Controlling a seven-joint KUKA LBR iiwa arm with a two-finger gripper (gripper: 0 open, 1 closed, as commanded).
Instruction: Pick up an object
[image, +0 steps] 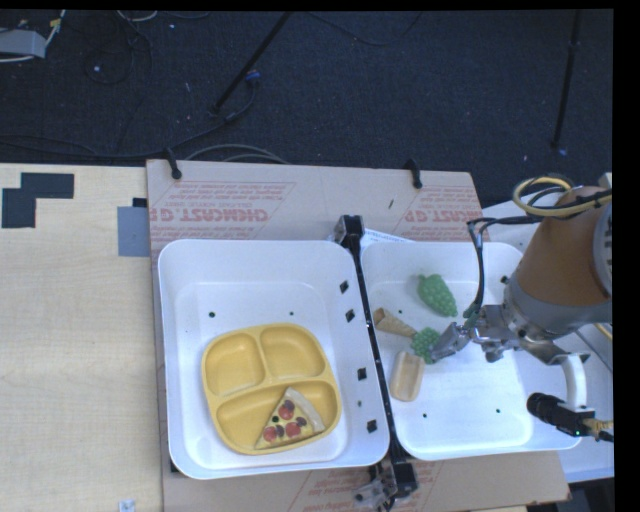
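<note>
In the right bin (470, 430), my gripper (452, 341) reaches in low from the right, its tip right beside a small green leafy object (424, 344). I cannot tell whether it is touching that object. A knobbly green bunch (437, 293) lies farther back. A tan wedge (393, 322) and a pale tan block (406, 375) lie near the bin's left wall.
The left bin (200, 290) holds a yellow divided plate (245, 362) with a toy pizza slice (288, 418) in its front section. A black divider (365, 340) runs between the bins. The arm's orange band (560, 262) and cables hang over the right bin's right side.
</note>
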